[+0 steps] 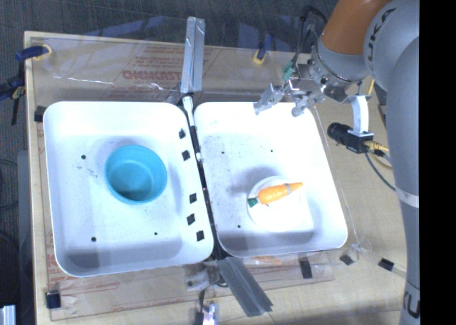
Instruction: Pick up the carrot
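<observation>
An orange carrot (pixel 278 192) with a green stub at its left end lies on its side in the right bin (pixel 235 131), toward the front right, resting on a small white dish (pixel 278 209). My gripper (pixel 282 102) hangs over the far rim of the right bin, well behind the carrot and apart from it. Its two fingers stand spread, one finger (pixel 266 100) to the left and the other to the right, with nothing between them.
A blue bowl (pixel 136 173) sits upright in the middle of the left bin (pixel 64 131). A black-marked divider (pixel 194 188) runs between the two bins. The arm comes in from the upper right above the bench.
</observation>
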`<state>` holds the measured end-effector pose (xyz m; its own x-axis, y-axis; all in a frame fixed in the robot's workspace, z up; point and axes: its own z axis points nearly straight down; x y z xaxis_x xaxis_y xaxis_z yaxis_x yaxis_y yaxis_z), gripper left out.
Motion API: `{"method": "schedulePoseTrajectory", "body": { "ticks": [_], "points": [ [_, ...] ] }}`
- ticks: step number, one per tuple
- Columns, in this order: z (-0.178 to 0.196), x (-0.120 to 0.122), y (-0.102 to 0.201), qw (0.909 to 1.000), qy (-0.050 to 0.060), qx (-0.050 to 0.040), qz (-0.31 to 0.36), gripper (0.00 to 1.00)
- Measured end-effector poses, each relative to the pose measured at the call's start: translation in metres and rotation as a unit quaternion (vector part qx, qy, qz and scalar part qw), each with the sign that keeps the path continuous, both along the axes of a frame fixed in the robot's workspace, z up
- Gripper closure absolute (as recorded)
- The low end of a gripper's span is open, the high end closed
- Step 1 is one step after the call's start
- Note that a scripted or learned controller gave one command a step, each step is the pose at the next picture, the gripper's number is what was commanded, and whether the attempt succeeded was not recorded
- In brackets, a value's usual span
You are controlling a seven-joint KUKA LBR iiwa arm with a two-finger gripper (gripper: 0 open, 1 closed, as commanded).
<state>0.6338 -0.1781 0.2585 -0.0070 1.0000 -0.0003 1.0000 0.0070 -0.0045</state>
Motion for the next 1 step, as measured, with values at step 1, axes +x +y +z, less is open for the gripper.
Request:
{"method": "schedulePoseTrajectory", "body": {
  "ticks": [1],
  "points": [
    [-0.1084, -0.0724, -0.0328, 0.9986, 0.000, 0.0007, 0.052, 0.00]
  ]
}}
